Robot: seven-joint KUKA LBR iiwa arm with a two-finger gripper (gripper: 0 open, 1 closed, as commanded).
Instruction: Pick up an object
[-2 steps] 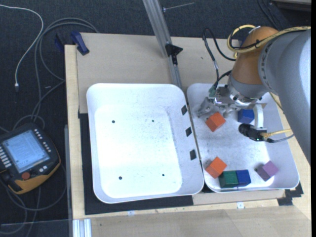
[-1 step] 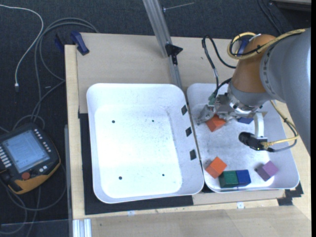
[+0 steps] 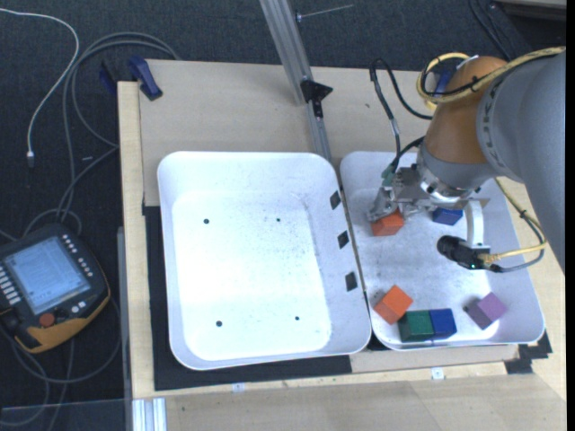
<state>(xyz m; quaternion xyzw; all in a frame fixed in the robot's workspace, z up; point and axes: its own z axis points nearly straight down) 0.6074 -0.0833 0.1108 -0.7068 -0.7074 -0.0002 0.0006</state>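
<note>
Along the near edge of the right shallow white plastic bin (image 3: 526, 326) sit an orange block (image 3: 393, 303), a dark green block (image 3: 417, 325), a blue cube (image 3: 442, 322) and a purple block (image 3: 487, 310). No writing is readable. Farther in, by the left wall, a second orange-red block (image 3: 388, 224) lies right at the tips of the gripper (image 3: 393, 206); whether it is pinched I cannot tell. A blue piece (image 3: 446, 214) shows under the wrist. The left white bin (image 3: 180, 173) lies alongside
</note>
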